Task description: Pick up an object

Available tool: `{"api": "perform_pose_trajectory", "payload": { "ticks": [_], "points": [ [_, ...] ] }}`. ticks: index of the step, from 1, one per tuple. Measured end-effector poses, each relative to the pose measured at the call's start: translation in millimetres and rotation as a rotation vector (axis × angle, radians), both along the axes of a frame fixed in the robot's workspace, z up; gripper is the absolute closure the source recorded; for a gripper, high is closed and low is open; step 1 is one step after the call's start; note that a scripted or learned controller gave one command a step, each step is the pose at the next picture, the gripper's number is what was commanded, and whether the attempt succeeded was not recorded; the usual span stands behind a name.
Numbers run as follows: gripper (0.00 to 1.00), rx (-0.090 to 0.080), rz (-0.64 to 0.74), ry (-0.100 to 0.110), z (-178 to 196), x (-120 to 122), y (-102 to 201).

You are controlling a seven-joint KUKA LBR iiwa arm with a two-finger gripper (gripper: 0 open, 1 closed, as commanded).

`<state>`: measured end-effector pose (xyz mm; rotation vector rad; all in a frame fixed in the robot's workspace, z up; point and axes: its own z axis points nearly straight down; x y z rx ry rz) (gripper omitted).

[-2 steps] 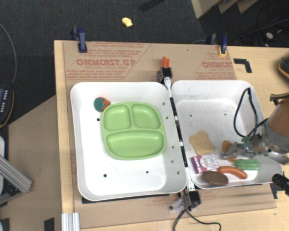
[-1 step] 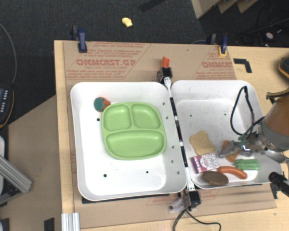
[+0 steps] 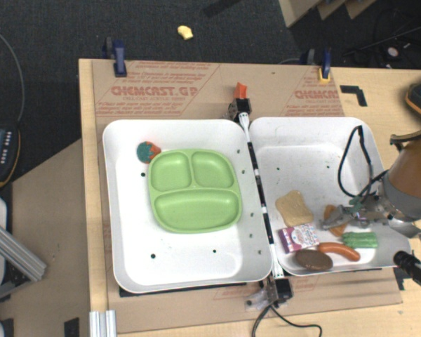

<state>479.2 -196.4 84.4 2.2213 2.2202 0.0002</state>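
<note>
The gripper (image 3: 337, 220) was lowered into the right bin (image 3: 302, 135) near its front right corner, among the clustered toys, apparently over an orange piece (image 3: 335, 218); whether its claw was closed could not be told.

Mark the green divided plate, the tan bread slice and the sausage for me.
green divided plate (image 3: 194, 212): camera view, floor of its large lower compartment.
tan bread slice (image 3: 295, 207): camera view, middle of its top face.
sausage (image 3: 340, 250): camera view, middle of its length.
</note>
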Motion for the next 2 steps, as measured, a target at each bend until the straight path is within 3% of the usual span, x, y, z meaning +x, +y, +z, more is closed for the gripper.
{"api": "perform_pose_trajectory", "payload": {
  "ticks": [2],
  "points": [
    [0.0,0.001,0.0,0.0,0.0,0.3,3.1]
  ]
}}
